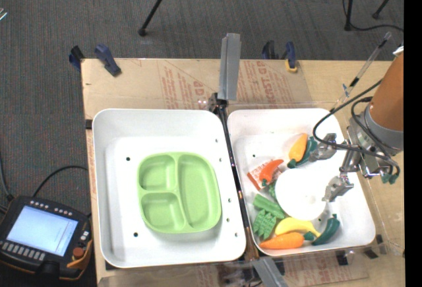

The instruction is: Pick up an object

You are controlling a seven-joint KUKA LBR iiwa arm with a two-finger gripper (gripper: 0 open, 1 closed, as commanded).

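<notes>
Hand (334, 188) low in right bin (366, 223), over white plate (298, 194); open or closed: cannot tell. Nearest candidate, orange carrot (298, 147), just beyond plate's far edge, long axis diagonal, green top toward hand. Risk: closing on bare plate; crowded toys deflecting grasp.

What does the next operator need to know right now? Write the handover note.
Pincer: low over the right bin, above the right edge of the white plate. Nothing visible in its grip; whether it is open or shut cannot be told.
Things: all toy food is in the right bin. Orange and green pepper near the top, small red carton left of the plate, green pieces, banana and carrot along the front. The green divided tray sits in the left bin.
Done: arm is positioned in the right bin.
Left: grasp one item and lift it.
</notes>
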